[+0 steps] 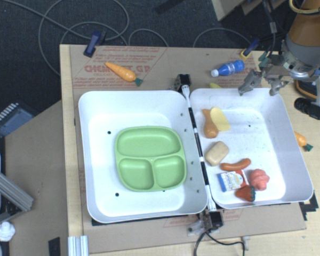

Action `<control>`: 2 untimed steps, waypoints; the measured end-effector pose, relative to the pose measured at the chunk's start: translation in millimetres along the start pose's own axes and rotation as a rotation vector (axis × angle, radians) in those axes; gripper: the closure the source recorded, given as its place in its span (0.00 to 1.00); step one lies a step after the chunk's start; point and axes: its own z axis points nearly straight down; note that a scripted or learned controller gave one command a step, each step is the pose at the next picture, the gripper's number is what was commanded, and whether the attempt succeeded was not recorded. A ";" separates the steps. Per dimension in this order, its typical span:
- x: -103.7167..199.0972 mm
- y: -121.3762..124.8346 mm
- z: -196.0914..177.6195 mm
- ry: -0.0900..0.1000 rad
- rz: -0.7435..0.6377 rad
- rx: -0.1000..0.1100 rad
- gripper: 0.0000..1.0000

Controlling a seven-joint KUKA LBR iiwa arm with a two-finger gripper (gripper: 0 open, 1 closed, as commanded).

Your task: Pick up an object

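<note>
Counter [74,143]: a tan board bearing two shallow white bins side by side. Left bin [96,116]: held one green three-compartment tray [150,158], lying flat near the bin's middle. Right bin [280,121]: held several toy foods grouped toward its left and near parts. Listed from far to near: a yellow slice, perhaps cheese [220,118], touching a tan-orange elongated piece [209,124] on its left; a beige bread-like block [217,153] just beside the bin's left wall; a sausage [235,165] lying nearly crosswise; a small blue-and-white carton [230,181]; a pink lumpy item [258,178] to the carton's right; a red strawberry-like piece [246,193] at the near edge, touching the pink item. Outside the bins: a toy carrot [122,72] on the board beyond the left bin; a blue-and-white bottle [228,68] lying on its side beyond the right bin; a second small orange carrot-like piece [301,141] off the right bin's right edge; a blue clip [93,43] at the board's far left corner. Arm: entered from the far right, orange band visible above the wrist. Tool [262,86]: hung over the far rim of the right bin, its two fingers spread apart and grasping nothing, well apart from the toy foods below.
</note>
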 end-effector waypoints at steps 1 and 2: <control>76.3 7.8 43.1 0.002 -0.001 0.003 0.00; 85.5 -44.1 42.6 0.001 0.000 0.003 0.00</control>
